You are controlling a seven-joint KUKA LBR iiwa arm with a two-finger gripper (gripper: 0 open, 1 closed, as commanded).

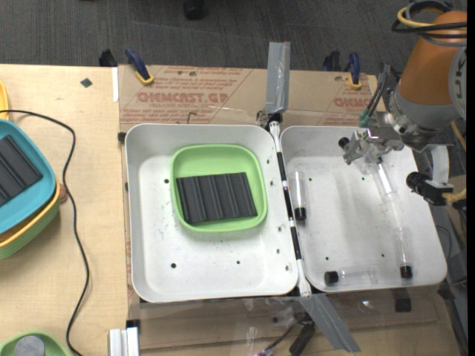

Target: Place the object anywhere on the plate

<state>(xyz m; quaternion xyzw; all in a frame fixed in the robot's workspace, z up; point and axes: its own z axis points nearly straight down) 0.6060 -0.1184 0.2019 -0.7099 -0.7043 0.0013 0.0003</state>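
A square green plate (215,156) lies in the left white bin (148,258), with a dark ribbed mat (217,197) on it. In the right bin (349,221) lie clear tubes with black ends. A short one (297,191) rests along the left wall. A long one (392,217) runs from under the gripper down to the front right corner, and another (356,276) lies along the front wall. My gripper (360,148) hangs over the back right part of the right bin, close above the upper end of the long tube. It is far from the plate.
Cardboard (193,95) held by blue clamps (139,65) stands behind the bins. Stacked teal and green dishes (22,184) sit at the left edge of the wooden bench, with a black cable (74,221) trailing beside them. A grey strip (277,73) rises behind the seam between the bins.
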